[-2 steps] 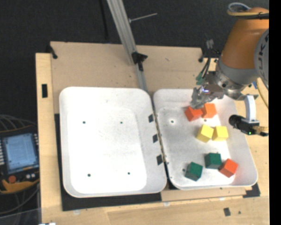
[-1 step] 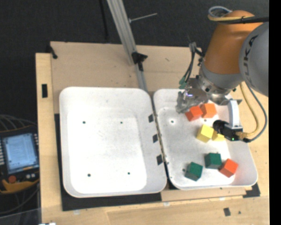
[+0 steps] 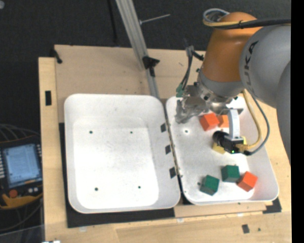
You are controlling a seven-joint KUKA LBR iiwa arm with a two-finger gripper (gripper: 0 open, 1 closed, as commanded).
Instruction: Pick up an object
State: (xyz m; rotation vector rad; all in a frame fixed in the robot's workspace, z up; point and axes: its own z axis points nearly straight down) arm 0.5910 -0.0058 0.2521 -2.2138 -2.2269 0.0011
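Here gripper low in right bin, beside orange block.

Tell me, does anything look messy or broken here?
Nothing stands out. Two green blocks and an orange block sit loose in the right bin, another orange block by the gripper.

Bins smooth white plastic; bench matt wood; gripper bare metal.
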